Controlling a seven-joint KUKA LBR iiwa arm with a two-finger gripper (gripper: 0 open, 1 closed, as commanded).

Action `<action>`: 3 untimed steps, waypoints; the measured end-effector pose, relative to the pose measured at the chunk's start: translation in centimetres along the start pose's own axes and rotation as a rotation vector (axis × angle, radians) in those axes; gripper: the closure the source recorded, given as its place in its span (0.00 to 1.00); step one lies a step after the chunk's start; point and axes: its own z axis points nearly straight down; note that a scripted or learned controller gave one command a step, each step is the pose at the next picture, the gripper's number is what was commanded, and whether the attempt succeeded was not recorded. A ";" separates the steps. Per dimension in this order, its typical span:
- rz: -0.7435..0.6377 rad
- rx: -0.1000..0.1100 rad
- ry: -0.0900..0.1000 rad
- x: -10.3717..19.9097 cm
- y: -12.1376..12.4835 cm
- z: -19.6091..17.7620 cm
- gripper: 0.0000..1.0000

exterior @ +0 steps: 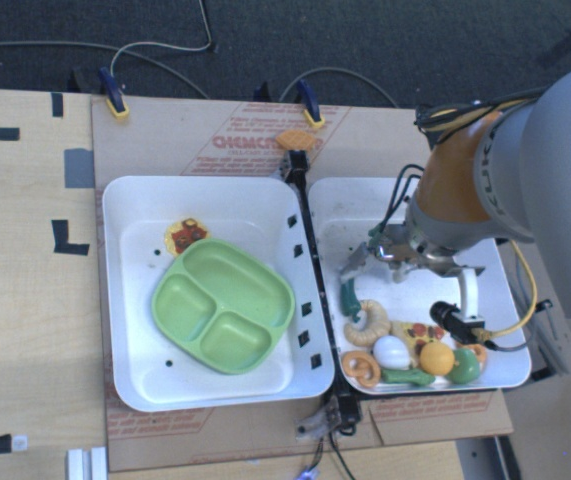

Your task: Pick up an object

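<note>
- Grey arm (525, 168) with orange band reaches in from the right; my gripper (377, 255) sits low over the right bin (327, 200), near its middle.
- Fingers: cannot tell whether spread or closed; nothing visibly between them.
- Toy food heaped along the right bin's near edge: white egg (391, 351), orange ball (436, 357), pretzel (361, 369), beige ring (368, 324), green pieces beside them.
- My gripper is above and just left of this heap, apart from it.
- Left bin (125, 208) holds a green divided plate (223, 306); a small yellow and red item (186, 235) lies just beyond the plate's far left corner.
</note>
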 end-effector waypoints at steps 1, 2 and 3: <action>0.001 0.001 0.000 0.5 -4.9 0.3 0.00; 0.001 -0.004 0.000 0.4 -0.1 2.2 0.00; 0.001 -0.008 -0.002 -0.6 -3.9 2.2 0.00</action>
